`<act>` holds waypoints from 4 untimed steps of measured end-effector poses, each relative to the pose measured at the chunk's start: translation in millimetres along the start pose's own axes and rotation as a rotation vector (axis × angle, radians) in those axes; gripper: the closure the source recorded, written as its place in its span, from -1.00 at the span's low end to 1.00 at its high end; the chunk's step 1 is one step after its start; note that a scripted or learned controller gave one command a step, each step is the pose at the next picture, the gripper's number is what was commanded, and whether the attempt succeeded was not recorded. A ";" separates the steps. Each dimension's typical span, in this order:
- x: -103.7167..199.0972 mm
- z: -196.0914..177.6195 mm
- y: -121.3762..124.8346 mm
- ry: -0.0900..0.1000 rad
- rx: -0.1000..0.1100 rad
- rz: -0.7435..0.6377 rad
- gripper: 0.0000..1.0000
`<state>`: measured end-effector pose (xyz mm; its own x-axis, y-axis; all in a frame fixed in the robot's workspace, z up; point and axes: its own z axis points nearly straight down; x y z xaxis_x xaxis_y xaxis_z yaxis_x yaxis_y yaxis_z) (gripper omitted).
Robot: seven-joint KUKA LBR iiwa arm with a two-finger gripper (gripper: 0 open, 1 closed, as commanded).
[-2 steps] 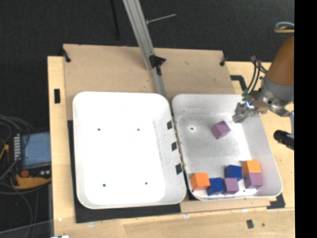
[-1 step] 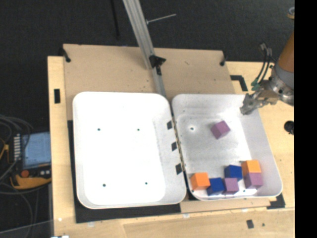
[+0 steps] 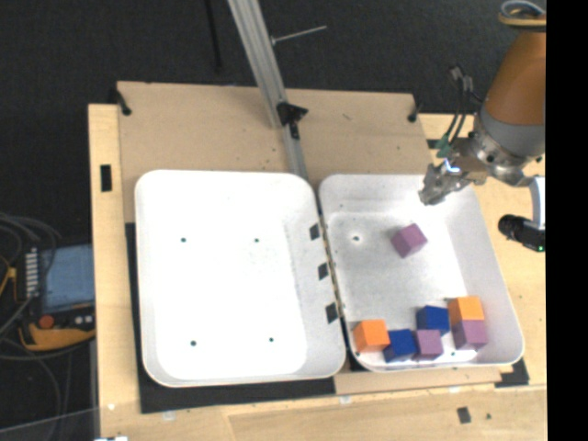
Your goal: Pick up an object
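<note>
Nearest object: a purple cube (image 3: 409, 240) lies alone in the right bin (image 3: 386, 191), in the middle of its far half and well apart from the other blocks. It sits a little turned against the bin walls.

Handling of the cube: it looks like a small stiff block, light, with flat faces and sharp edges. It should not bend or break. The faces may be smooth, so a hold on two opposite side faces, near the middle of their height, seems safest. Because the cube is turned, the claw would probably need to turn to meet the faces squarely.

Other blocks: at the near edge of the right bin there is an orange cube (image 3: 371, 334), a blue cube (image 3: 401, 345) beside it, a second purple cube (image 3: 429, 343), another blue cube (image 3: 433, 319), and at the near right corner an orange block (image 3: 466, 309) close above a purple block (image 3: 470, 333). They stand tight together, so they look harder to take than the single cube.

Claw: the claw (image 3: 434, 192) hangs over the far right corner of the right bin, near the purple cube but not touching it. Whether it is spread or pressed together cannot be told here. Nothing is seen in it.

Left bin: the left bin (image 3: 156, 200) stands just beside the right one on the table (image 3: 106, 154).

Progress: judged from this, no object is picked up yet.
</note>
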<state>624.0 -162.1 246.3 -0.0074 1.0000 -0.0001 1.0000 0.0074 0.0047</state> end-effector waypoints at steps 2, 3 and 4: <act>90.1 15.4 15.6 0.001 0.005 0.002 1.00; 146.6 6.5 31.2 0.001 0.002 -0.001 1.00; 208.1 13.6 38.8 0.002 0.003 -0.001 1.00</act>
<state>661.3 46.2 232.8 -0.0085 1.0000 0.0016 1.0000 0.0084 0.0022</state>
